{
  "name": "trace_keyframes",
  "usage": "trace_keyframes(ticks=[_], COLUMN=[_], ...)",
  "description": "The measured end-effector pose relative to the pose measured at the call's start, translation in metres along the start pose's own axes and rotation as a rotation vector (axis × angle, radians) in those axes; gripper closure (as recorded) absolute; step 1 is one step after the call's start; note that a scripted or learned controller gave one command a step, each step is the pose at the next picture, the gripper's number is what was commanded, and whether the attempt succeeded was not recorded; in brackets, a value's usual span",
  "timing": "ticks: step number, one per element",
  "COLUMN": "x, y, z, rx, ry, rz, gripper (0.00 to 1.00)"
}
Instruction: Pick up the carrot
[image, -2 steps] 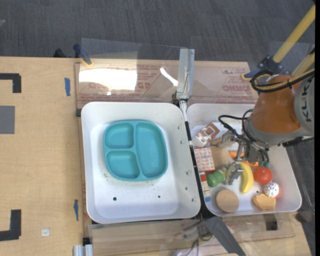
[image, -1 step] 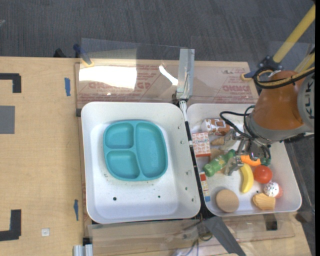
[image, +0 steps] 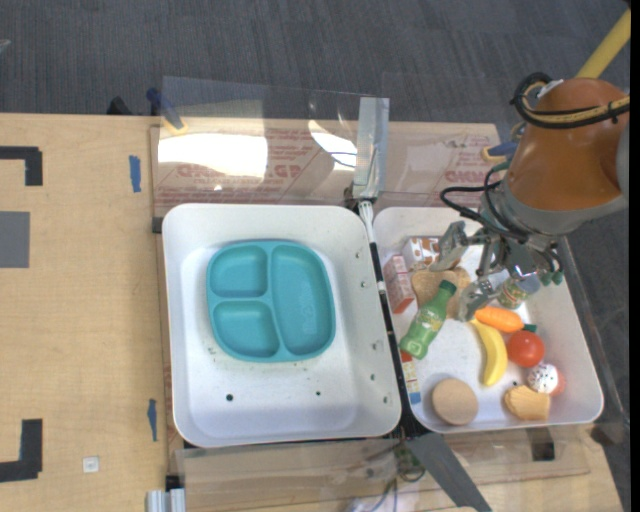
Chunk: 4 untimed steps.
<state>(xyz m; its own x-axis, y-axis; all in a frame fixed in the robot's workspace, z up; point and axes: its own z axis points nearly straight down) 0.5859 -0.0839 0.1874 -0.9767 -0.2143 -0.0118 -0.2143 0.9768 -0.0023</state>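
The small orange toy carrot (image: 499, 319), smooth and plastic-looking, is lying on its side in the right-hand shallow white bin (image: 585, 365), pointing roughly across the bin. It is sitting just above the yellow plastic banana (image: 491, 354) and close beside the red toy tomato (image: 526, 348), near enough that they may be touching. I'd judge it to be light, stiff and rather slippery, being a hollow moulded piece that won't give under pressure. Its tapered shape is likely to squirt out of a loose pinch, so the thicker middle, taken across its short width, looks the safest place to grasp.

The grey arm with its orange band (image: 563, 140) is hanging over the upper part of that bin, and the two-finger gripper (image: 497, 272) is hovering just above the carrot amid a tangle of metal linkages and cables. Whether it is released or clenched I cannot tell; nothing is visibly sitting between its tips.

The arm is covering much of the bin's upper right corner. Packets and a tan lumpy item near the green plastic bottle (image: 427, 322) are crowding together and are hard to identify. The carrot's green end, if it has one, is too small to make out. The teal divided plate (image: 270, 300) is sitting in the left bin.
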Motion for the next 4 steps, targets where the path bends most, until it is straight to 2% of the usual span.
trace_keyframes(ticks=[1,2,3,4], x=[-0.032,0.017,0.033,0.054], y=[-0.057,-0.1,-0.121,-0.13], z=[0.079,0.085,0.084,0.019], rx=[-0.001,0.017,-0.019,-0.003], ry=[0.002,-0.02,-0.006,0.002], rz=[-0.19,-0.627,-0.941,-1.128], gripper=[1.0,1.0,1.0,1.0])
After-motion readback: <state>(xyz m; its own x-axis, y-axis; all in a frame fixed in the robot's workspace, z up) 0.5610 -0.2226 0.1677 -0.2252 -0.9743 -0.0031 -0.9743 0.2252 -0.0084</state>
